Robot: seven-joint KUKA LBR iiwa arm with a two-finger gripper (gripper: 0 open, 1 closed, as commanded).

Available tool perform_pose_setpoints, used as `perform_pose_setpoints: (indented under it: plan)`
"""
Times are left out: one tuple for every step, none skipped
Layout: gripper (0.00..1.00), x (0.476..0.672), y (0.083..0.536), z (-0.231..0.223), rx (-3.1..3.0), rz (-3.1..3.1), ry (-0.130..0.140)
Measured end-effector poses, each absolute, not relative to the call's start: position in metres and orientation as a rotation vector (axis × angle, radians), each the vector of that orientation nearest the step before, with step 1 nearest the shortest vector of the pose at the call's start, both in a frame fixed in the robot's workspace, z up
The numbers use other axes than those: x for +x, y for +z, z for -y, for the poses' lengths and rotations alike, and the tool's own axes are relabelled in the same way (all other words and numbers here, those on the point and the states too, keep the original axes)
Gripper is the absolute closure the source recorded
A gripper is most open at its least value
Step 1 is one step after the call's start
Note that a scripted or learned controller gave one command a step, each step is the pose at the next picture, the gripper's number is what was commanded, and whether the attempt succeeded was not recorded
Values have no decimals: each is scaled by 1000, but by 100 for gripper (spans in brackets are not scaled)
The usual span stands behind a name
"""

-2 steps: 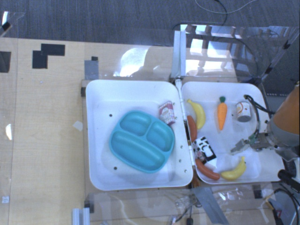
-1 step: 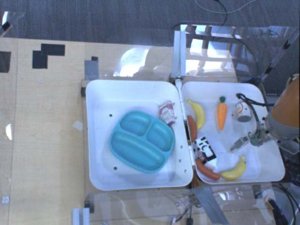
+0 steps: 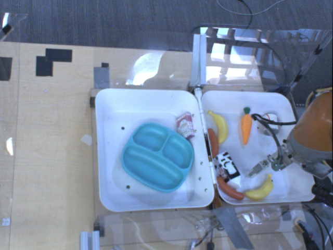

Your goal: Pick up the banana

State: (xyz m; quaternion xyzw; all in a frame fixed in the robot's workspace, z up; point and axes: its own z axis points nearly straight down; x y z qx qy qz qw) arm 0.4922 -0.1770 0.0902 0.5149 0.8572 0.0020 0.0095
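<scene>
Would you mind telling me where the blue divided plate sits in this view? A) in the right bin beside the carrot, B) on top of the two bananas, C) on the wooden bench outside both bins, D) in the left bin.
D: the blue divided plate lies flat on the floor of the left bin, while the carrot lies in the right bin.
</scene>
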Motion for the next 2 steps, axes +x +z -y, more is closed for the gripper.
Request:
perform_pose_setpoints:
  plan:
    - [0,493,90,187,1192,-2887,6]
    - [100,495,102,186,1192,-2883,11]
